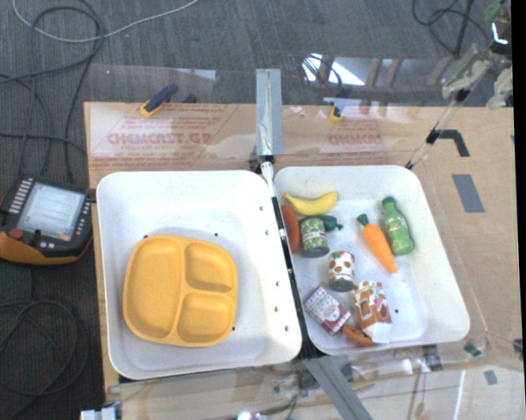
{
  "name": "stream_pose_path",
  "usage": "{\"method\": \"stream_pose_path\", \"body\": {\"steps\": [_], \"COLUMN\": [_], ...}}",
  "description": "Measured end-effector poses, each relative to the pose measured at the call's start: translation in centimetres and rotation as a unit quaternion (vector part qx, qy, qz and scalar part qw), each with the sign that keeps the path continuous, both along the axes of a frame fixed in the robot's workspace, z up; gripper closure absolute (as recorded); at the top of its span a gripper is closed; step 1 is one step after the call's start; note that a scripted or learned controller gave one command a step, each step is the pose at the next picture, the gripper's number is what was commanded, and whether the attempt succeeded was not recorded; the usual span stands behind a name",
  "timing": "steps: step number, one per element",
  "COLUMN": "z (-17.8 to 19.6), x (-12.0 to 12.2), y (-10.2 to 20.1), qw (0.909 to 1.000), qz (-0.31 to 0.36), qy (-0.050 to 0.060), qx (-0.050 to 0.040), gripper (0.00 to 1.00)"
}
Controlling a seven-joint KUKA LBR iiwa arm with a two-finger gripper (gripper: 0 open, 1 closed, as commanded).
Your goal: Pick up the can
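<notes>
The claw's state cannot be told. Descend straight over the green-labelled can [314, 235], upright in the right bin [436, 242], avoiding the banana [312, 202] just beside it.

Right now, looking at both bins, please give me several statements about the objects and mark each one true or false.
1. The yellow divided tray lies in the left bin. True.
2. The banana lies in the left bin. False: it lies near the far edge of the right bin.
3. The green-labelled can stands just below the banana in the picture. True.
4. The carrot lies on the yellow divided tray. False: it lies in the right bin, beside the green bottle.
5. A second can, white with red spots, is nearer the camera than the green-labelled can. True.
</notes>
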State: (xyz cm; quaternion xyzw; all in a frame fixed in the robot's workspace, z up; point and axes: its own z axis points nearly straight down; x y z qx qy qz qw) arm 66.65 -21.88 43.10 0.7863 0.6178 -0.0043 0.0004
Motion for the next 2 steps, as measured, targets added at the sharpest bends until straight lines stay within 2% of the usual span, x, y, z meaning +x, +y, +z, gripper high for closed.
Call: {"method": "stream_pose_path", "body": {"steps": [1,2], "z": [0.06,0.04], "x": [-1.0,-1.0], "y": [0.08,0.08], "qw": [0.9964,0.9964], "qz": [0.085,0.085], "qy": [0.0,0.001], "qx": [0.0009,0.0008], "gripper": [1.0,0.0]}}
